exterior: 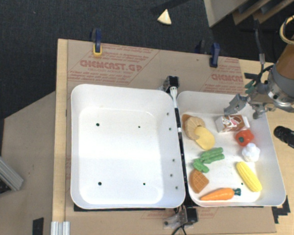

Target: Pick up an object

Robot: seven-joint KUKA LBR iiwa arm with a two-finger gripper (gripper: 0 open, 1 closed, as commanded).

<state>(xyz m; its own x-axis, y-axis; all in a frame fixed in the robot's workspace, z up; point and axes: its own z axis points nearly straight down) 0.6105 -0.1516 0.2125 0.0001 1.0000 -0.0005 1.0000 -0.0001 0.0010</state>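
We're lined up on the packet (232,123), red and white, lying at the back of the right bin (276,175), just behind the tomato (244,137). Our gripper (248,108) hangs right above it, fingers spread wide, nothing between them. To do this well, we judge we should drop straight down, straddle the packet, keep clear of the tomato and the garlic (250,152), then close. Corn (248,176), carrot (218,194) and beans (209,159) sit nearer the front, well apart. On the board (141,63) behind, we read "CHEMCAST GP" in red; the packet's print is too small.
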